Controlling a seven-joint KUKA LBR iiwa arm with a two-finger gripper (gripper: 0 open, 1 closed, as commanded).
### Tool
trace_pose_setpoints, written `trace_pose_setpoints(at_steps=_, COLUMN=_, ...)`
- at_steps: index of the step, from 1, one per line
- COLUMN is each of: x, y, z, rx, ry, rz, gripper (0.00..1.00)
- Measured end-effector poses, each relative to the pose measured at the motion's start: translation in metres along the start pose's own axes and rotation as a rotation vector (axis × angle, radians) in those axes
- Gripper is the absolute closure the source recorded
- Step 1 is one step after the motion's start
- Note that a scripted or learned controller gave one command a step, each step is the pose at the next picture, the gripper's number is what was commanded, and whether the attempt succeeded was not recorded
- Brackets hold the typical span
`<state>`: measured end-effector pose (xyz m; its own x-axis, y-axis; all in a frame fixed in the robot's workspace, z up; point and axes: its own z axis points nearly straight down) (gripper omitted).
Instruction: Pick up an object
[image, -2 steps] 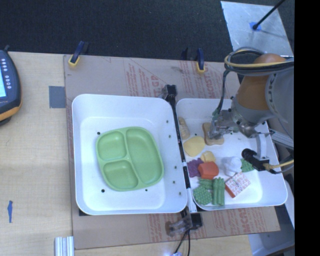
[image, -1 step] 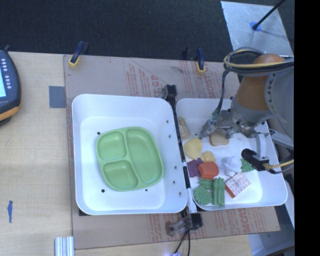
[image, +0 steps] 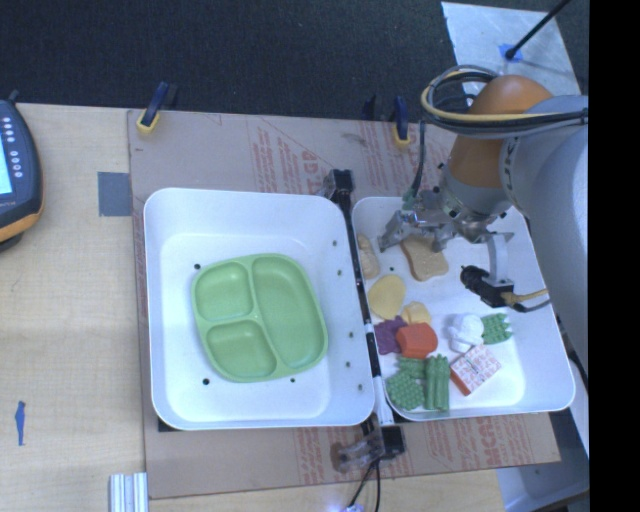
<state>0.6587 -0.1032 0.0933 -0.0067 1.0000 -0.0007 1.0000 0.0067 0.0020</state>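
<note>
My gripper hangs low over the back of the right bin, open, with nothing between its fingers. Just in front of it lies a tan toast slice. A pale bread piece rests against the bin's left wall. Further forward are a yellow round piece, a purple piece, an orange-red piece, a white lump, a small green piece, a red-and-white packet and green vegetables.
The left bin holds a green divided plate. A handheld controller lies at the bench's far left. Clamps sit on the back edge of the board.
</note>
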Motion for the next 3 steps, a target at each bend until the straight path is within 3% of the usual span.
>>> trace_pose_setpoints(at_steps=1, x=-0.02, y=0.0, z=-0.084, rx=-0.004, ry=-0.002, rz=0.005, gripper=0.0)
trace_pose_setpoints(at_steps=2, x=-0.023, y=-0.011, z=0.007, rx=0.014, ry=0.001, rz=0.003, gripper=0.0)
trace_pose_setpoints(at_steps=3, x=-0.02, y=-0.002, z=0.001, rx=0.002, ry=-0.001, rz=0.002, gripper=0.0)
